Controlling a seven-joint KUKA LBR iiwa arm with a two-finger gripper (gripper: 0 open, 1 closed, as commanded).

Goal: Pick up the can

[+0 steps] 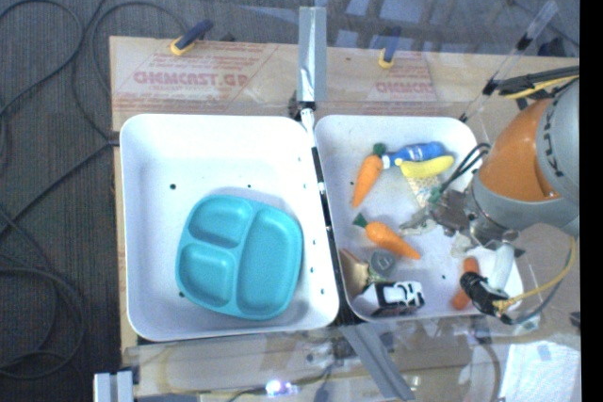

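Observation:
The can (399, 296), black and white, lies on its side near the front edge of the right bin (396, 129). Just behind it sits a small grey round piece (382, 262). My gripper (431, 215) reaches in from the right and hangs over the middle of the right bin, behind and to the right of the can and apart from it. Its tip is close to an orange carrot (392, 240). Nothing shows as held. The grey arm with its orange band (524, 157) covers the bin's right side.
The right bin also holds a second carrot (366, 179), a blue and yellow item (420, 160), a brownish piece (354, 269) and an orange object (465, 285) at the front right. A teal divided plate (241, 255) lies in the left bin (151, 202).

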